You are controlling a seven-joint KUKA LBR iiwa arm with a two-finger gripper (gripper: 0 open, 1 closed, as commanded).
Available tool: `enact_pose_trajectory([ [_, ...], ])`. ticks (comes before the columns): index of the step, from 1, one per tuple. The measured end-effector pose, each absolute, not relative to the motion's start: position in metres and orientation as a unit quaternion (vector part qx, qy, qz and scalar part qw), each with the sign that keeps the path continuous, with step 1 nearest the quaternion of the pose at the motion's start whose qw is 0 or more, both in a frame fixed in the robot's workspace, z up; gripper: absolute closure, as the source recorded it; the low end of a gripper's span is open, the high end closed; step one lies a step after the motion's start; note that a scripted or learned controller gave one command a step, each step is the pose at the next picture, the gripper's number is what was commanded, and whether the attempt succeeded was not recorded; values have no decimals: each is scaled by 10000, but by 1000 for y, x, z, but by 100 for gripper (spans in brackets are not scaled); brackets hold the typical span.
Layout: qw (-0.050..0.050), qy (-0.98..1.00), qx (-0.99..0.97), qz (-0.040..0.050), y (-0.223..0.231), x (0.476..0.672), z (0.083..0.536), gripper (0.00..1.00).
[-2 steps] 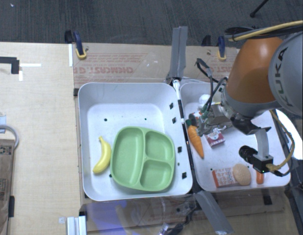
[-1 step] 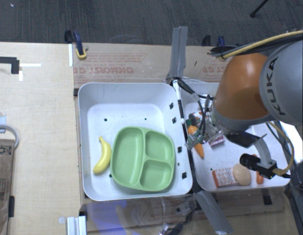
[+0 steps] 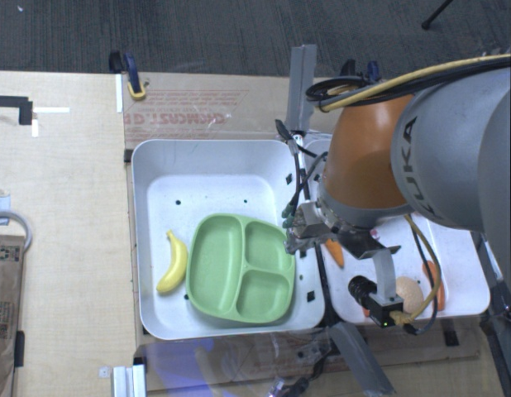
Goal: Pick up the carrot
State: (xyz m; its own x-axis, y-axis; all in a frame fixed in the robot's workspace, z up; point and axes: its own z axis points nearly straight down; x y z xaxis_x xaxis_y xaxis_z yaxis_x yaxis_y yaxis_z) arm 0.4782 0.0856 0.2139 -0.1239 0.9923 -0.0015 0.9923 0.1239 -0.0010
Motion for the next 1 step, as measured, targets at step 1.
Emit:
enact_pose_trajectory([
  [1, -4, 8526, 5226, -12, 29, 518, 220, 100],
])
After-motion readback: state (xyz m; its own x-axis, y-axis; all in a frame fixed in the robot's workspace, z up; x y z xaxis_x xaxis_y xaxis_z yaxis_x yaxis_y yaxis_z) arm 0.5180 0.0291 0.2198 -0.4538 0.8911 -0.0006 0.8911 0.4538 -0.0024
